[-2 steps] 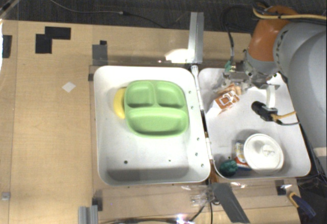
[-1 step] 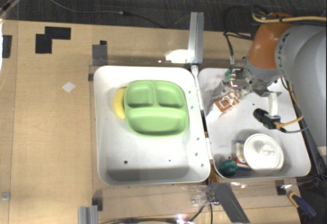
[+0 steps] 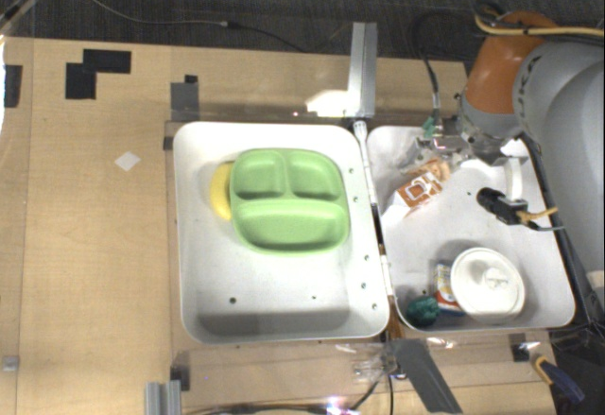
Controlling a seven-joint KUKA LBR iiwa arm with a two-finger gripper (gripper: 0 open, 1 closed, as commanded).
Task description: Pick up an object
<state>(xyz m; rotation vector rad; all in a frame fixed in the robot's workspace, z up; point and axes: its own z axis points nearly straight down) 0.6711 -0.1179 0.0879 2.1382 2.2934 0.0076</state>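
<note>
our tool (image 3: 444, 141) sits at the right bin's (image 3: 558, 309) far edge; the packet (image 3: 421, 188) lies just below-left of it. its grip state we cannot tell.

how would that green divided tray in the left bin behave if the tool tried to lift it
The green tray looks like rigid moulded plastic, so probably stiff and light for its size. It is wide and shallow with rounded edges, so a narrow two-finger tool would likely have to pinch the rim, and it might tilt. It overlaps a yellow object, which could shift.
</note>
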